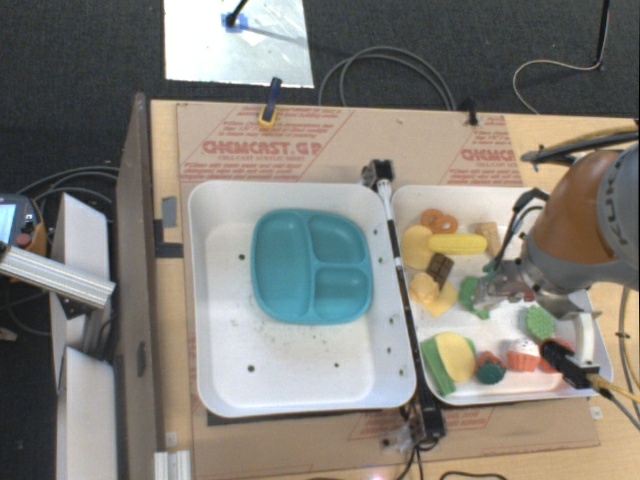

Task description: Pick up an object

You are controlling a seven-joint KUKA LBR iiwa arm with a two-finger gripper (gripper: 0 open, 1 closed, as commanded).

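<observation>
Two shallow white bins sit side by side: the left bin [225, 368] bears a teal divided plate [310, 266], the right bin [500, 392] small toy foods. The gripper [487, 290] hangs by a green piece [470, 296]; whether it grips anything, I cannot tell.

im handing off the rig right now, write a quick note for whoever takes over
Gripper: low in the right bin, beside a green toy; whether the jaws are closed cannot be told, and no object is visibly held.
Things: toy food is crowded in the right bin, including a corn cob, a pretzel and a brown block. The teal divided plate lies in the left bin.
Done: arm is down among the toys.
Left: grip one object and lift it.
</observation>
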